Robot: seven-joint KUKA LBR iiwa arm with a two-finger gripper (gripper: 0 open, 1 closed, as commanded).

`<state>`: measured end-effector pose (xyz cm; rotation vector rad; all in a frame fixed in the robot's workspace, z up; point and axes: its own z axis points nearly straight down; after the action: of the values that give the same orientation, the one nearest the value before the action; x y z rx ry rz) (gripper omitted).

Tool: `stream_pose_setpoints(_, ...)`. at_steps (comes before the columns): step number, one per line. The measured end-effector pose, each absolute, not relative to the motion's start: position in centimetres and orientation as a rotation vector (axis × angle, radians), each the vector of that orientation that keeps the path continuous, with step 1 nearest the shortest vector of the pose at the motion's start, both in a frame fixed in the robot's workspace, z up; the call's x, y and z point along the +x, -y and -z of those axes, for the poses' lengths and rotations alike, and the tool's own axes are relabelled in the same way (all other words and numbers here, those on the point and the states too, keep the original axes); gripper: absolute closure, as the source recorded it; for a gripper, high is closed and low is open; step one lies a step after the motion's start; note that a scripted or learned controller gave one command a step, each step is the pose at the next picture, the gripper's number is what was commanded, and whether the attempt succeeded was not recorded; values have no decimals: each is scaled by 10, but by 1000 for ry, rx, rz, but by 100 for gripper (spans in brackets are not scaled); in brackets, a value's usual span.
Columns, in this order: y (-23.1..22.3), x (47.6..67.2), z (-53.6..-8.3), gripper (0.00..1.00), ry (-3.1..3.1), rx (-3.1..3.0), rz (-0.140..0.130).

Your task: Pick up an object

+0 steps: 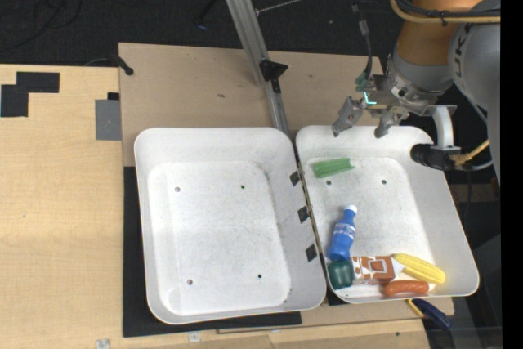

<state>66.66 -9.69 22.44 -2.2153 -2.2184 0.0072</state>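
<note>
Hovering over the right bin's (425, 200) far rim, the claw (364, 120) gapes wide, holding nothing.

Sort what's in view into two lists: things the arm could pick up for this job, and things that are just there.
Belongs to the job:
- green block
- blue bottle
- dark green piece
- orange-and-white packet
- yellow corn cob
- sausage
- gripper, open, above the right bin's far rim

Just lying about:
- left bin
- slanted metal rail
</note>
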Motion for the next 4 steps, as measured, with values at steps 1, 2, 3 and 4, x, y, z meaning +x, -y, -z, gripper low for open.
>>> stream_pose_setpoints(1,97,668,-227,0,2223,-2216,-3)
stream_pose_setpoints(2,98,666,-163,0,2216,-2217,-9)
stream_pose_setpoints(3,101,669,-117,0,2217,-2217,-8)
stream_pose_setpoints(4,100,669,-90,0,2221,-2218,-5)
